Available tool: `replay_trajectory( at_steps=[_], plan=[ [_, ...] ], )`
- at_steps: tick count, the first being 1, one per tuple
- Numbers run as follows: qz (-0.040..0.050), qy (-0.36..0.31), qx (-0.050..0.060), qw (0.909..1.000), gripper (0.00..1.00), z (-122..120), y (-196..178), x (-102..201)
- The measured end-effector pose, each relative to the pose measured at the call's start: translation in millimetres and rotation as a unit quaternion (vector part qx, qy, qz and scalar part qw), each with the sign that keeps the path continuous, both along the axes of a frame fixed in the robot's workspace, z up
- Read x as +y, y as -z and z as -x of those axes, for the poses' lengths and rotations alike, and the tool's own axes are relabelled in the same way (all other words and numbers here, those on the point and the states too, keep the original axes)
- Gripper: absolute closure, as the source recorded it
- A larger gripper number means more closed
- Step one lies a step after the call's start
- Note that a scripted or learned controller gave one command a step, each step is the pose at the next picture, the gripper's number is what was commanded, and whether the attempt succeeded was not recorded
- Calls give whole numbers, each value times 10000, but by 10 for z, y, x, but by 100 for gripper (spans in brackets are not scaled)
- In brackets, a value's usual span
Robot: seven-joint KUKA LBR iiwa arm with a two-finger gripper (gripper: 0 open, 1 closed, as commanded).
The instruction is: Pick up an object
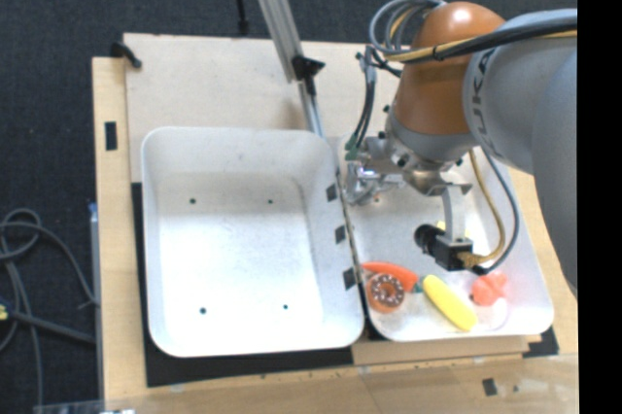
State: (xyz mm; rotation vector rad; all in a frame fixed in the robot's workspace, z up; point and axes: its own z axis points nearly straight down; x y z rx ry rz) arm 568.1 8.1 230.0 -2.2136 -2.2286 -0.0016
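My gripper hangs low over the far left part of the right bin, close to the wall shared with the left bin. Along the right bin's near edge lie a round brown ring-shaped piece on an orange base, a yellow oblong object and a pink-red object. These three lie well in front of the gripper and apart from it. The arm's orange band and grey body hide the far part of the right bin.
The left bin is a shallow white tray with small dark dots on its floor. A slanted metal rail rises behind the bins. Cables lie on the dark floor at the left.
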Motion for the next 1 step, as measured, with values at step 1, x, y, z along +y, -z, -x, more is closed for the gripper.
replay_trajectory(
  at_steps=[1],
  plan=[
    [-2, -2, 4, 10000, 100, 67, 51, 532]
  ],
)
